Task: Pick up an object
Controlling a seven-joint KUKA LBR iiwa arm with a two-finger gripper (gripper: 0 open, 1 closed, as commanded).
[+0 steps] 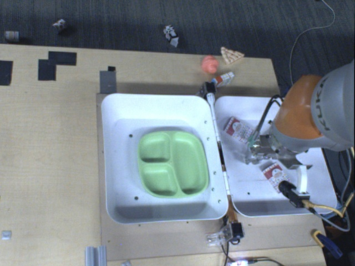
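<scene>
Gripper [256,153] is hanging low inside the right bin [316,204], its metallic fingers blurred against the white floor; whether they are parted or closed cannot be told, and nothing is visibly lying between them. Directly up-left of the gripper, a crinkled red-and-white packet [237,129] is lying flat in the right bin. Just down-right of the gripper, a second red-and-white packet [274,173] is resting, partly under the wrist. Above the gripper, the arm's glossy orange band [297,112] is curving into smooth grey casing. Left of the right bin, the left bin [119,112] is holding a rounded, matte green compartment tray [172,163].
</scene>
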